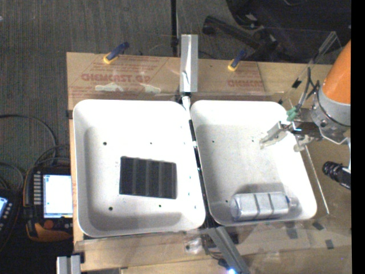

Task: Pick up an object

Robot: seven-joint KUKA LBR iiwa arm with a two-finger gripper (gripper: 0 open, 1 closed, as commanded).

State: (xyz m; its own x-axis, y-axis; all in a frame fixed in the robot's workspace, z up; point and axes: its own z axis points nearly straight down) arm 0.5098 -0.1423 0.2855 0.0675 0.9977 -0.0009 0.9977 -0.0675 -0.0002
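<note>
On my far left I see a handheld pendant [50, 201] with a lit screen lying on the floor beside the bench. Next comes the left bin [91, 130], and in it a dark ribbed rectangular pad [147, 177] lies flat, a little toward the bin's 6 o'clock side. A metal strip [189, 71] stands upright at 12 o'clock from the seam between the bins. In the right bin [228, 130], a grey, segmented block-like object [263, 205] lies flat against the 6 o'clock wall, toward the bin's right corner. The gripper [285, 137] hangs over the right bin's 3 o'clock side, its fingers [272, 134] spread apart with nothing between them. The grey object lies at about 7 o'clock from the gripper, well apart from it.
</note>
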